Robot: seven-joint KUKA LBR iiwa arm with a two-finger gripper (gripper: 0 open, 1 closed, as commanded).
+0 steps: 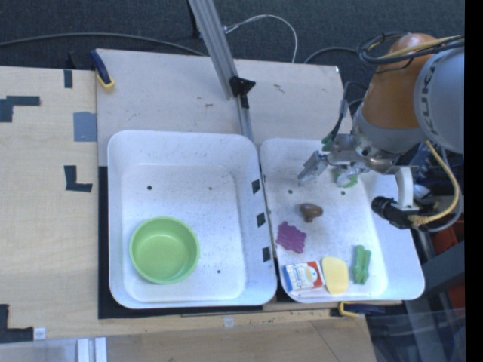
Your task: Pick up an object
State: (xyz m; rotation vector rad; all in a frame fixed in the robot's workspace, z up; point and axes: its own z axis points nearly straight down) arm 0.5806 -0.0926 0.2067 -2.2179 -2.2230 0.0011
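Note:
The right bin holds several small objects. A brown lump lies near its middle, with a purple piece just below and to its left. Along the bin's front edge sit a red-and-white packet, a yellow block and a green stick. My gripper hangs over the back part of this bin, above and slightly right of the brown lump. Its fingers are spread open and nothing is between them.
The left bin holds a green bowl at its front left. A slanted metal pole rises behind the bins. Black cables and a black fitting hang off the arm along the right bin's right side.

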